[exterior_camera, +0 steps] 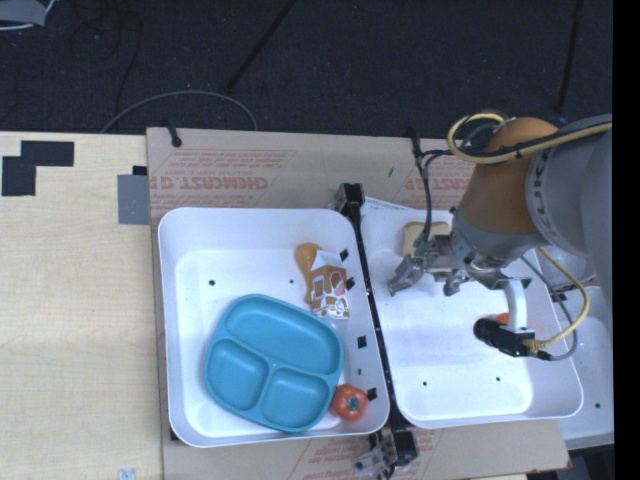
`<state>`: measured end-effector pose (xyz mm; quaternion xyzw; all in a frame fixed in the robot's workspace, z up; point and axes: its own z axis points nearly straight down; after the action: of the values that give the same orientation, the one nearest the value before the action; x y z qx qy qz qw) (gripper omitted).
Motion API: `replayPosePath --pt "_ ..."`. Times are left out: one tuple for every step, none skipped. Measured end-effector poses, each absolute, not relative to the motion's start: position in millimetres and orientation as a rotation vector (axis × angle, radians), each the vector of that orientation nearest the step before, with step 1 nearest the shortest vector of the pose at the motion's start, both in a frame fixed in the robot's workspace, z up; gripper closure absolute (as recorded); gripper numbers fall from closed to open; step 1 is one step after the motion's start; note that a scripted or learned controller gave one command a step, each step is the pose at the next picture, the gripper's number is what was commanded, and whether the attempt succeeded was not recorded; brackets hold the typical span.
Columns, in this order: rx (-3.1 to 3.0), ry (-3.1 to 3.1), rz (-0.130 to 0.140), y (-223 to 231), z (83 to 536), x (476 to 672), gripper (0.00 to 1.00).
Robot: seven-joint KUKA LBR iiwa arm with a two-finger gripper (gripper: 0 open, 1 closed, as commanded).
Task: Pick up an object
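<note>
My gripper [426, 282] hangs over the back left part of the right bin [470, 408]. Its two grey fingers are spread open with bare white floor between them. A small tan bread-like piece [413, 236] lies just behind the gripper, near the bin's back wall. The left bin [185, 268] holds a blue divided plate [272, 362], an orange-red tomato-like ball [349, 402] at the plate's front right corner, a small brown-and-white printed packet [329, 293] and a tan-orange piece [307, 258] behind the packet.
A black divider rail [362, 298] runs between the two bins. A black and red fitting with a yellow cable [505, 334] hangs from the arm over the right bin. Cardboard [250, 173] lies under both bins.
</note>
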<state>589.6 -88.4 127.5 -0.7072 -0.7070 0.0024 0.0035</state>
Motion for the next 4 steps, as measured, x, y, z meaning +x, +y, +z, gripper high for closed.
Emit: replayPosePath --pt "-2.219 -2.216 0.006 -87.1 85.1 588.7 0.0" --pt "-2.226 -2.211 0.005 -88.8 97.4 589.0 1.0" --pt "-2.221 -2.223 -0.001 -89.6 147.0 599.4 1.0" --pt "-2.226 -2.218 -0.001 -98.0 195.3 593.4 1.0"
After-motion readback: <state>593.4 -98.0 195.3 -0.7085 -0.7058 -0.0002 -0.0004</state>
